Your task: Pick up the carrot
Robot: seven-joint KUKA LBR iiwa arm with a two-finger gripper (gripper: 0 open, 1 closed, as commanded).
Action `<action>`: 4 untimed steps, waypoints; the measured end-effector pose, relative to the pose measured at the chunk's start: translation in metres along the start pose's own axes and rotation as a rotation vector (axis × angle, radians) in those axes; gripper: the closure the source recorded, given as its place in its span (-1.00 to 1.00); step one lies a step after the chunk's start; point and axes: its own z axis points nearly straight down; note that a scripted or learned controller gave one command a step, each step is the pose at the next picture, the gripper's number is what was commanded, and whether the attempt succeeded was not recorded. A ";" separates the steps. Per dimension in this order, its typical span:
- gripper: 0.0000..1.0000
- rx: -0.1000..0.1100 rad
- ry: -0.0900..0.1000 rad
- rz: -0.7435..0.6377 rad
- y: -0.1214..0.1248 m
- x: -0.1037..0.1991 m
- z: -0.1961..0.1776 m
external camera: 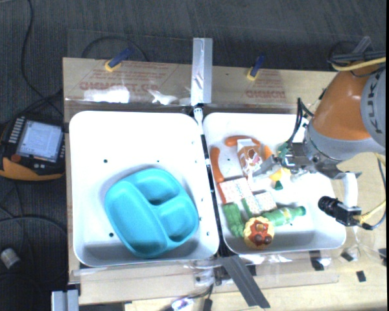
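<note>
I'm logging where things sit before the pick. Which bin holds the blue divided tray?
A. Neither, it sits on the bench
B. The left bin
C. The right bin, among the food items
B: the blue divided tray lies inside the left bin, apart from the cluttered right bin.

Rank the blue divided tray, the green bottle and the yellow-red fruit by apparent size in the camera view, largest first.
1. blue divided tray, far the largest, in the left bin.
2. green bottle, lying in the right bin.
3. yellow-red fruit, beside the bottle; close in area, so this order is unsure.
</note>
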 end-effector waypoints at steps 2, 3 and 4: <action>1.00 -0.005 0.005 0.112 0.032 -0.034 0.072; -1.00 -0.005 0.005 0.112 0.032 -0.034 0.072; -1.00 -0.010 -0.006 -0.081 0.075 -0.072 0.093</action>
